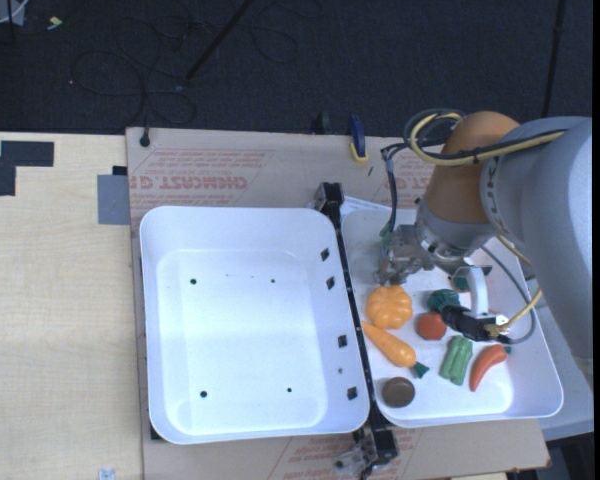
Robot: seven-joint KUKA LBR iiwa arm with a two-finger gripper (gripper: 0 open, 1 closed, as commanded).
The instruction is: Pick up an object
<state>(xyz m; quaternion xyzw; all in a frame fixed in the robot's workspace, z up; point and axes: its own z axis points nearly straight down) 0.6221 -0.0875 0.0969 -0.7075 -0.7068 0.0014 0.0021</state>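
The right bin (525, 393) holds several toy foods: an orange pumpkin (389, 307), a carrot (389, 345), a red tomato (431, 326), a green cucumber (456, 359), a red chili (486, 366), a brown round piece (397, 392) and a dark teal piece (444, 299). My gripper (392, 271) hangs just above the pumpkin's top, at the bin's back left. Its fingertips are too dark and small to read. The orange wrist band (467, 178) and grey arm rise to the right.
The left bin (240, 318) lies beside the right one, with a black clamp strip (345, 308) between them. Cables (500, 318) loop over the right bin's middle. Cardboard (200, 173) lies under both bins.
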